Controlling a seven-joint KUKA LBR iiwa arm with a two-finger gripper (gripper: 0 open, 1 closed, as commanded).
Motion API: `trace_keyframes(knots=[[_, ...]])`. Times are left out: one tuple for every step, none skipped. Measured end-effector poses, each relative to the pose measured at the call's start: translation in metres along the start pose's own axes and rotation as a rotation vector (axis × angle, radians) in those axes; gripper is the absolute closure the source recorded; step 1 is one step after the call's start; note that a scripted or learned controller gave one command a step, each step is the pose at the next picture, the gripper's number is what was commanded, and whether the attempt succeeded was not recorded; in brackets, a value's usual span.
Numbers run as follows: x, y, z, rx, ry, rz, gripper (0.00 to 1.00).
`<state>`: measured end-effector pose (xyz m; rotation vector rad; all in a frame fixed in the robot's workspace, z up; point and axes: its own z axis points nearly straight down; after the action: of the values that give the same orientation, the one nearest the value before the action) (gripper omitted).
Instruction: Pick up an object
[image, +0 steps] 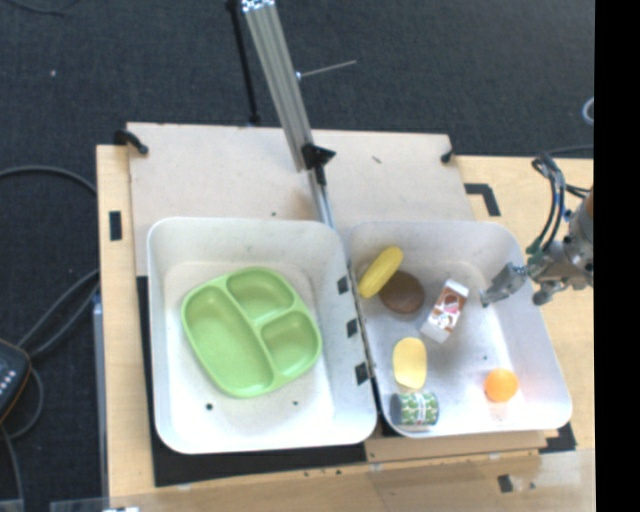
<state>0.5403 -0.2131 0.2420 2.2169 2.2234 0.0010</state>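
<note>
Basically nothing's picked yet: the gripper (522, 284) sits spread open and empty over the right bin's (530, 405) far edge, nearest the small carton (446, 309) lying just beside it.

Lime-green tray (251, 329) fills the left white bin (165, 400). Right of it: a yellow banana (381, 271), brown ball (402, 294), red-and-white carton (446, 308), pale yellow block (409, 362), green patterned can (416, 407), orange ball (501, 385).
</note>
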Motion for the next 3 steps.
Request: trace_keyframes(knots=[[0.000,0.000,0.000,0.000,0.000,0.000,0.00],[-0.008,-0.001,0.044,0.005,-0.001,0.004,0.00],[-0.011,-0.003,0.107,0.007,0.000,0.004,0.00]])
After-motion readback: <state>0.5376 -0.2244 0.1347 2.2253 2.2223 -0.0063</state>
